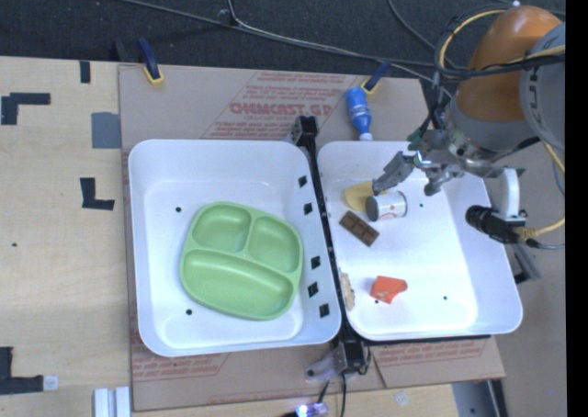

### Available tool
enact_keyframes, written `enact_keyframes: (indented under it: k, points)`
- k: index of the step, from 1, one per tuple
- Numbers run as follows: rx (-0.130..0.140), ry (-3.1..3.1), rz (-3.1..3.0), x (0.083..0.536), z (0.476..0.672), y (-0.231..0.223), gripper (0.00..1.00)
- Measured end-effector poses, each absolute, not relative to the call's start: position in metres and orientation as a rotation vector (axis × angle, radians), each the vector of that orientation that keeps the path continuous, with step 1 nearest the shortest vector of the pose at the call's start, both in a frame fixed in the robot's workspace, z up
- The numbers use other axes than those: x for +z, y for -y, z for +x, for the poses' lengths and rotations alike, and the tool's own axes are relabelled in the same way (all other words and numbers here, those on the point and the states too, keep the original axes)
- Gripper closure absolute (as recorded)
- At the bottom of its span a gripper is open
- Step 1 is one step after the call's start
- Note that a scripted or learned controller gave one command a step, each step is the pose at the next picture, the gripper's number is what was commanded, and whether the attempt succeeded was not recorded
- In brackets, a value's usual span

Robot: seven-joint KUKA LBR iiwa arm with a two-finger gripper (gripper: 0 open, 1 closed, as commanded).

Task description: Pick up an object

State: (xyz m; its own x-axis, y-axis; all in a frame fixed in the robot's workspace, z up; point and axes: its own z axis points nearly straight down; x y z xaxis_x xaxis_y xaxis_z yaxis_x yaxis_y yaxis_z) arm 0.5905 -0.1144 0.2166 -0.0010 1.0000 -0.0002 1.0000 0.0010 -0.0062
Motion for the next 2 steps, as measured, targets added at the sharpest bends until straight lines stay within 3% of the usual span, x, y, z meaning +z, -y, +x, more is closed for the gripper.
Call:
enact_keyframes:
  k: [1,2]
  points:
    - [0.007,2.22,-2.217,0.172,0.585,0.114,0.0]
    - [0.007,2.221,-2.216,0.114,0.591,0.108,0.0]
